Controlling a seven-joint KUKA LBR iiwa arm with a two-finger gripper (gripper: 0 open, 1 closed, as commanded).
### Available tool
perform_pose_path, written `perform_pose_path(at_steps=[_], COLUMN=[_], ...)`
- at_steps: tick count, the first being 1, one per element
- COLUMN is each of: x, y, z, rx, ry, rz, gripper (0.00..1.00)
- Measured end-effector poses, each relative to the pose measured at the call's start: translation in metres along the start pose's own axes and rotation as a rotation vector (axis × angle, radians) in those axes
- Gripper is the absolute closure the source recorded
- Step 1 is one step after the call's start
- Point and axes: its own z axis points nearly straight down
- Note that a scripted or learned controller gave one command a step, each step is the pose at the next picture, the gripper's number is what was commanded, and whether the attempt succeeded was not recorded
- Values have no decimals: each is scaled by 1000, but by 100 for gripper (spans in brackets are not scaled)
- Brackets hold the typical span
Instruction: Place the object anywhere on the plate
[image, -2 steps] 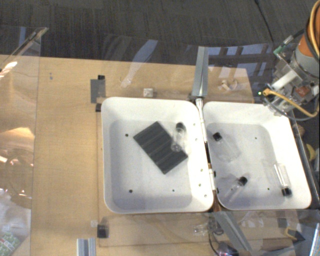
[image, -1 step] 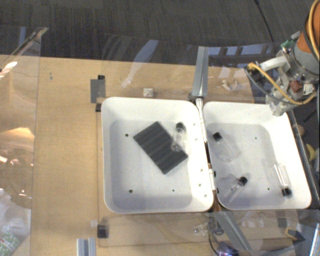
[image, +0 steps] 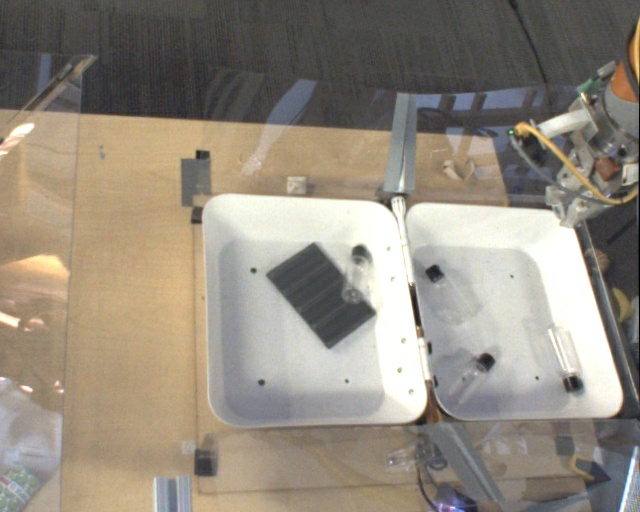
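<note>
A clear vial (image: 357, 274) lay touching the dark ribbed plate (image: 321, 295) in the left bin (image: 230, 300); the pincer (image: 590, 165) hovered top right, no labels readable.

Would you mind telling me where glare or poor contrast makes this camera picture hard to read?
In the camera view, bright streaks of reflection cross the bench at left, as from a clear panel. In the same view, the clear vials in the right bin nearly vanish against white, their black caps the main cue; the vial on the dark plate in the left bin reads better. The arm at upper right looks soft.
</note>
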Motion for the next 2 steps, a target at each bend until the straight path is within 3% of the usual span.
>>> perform_pose_path(at_steps=[1,2], x=[-12,-10], y=[21,21], z=[90,65], rx=[1,0], ry=[-1,1], rz=[-220,-115], gripper=[100,100])
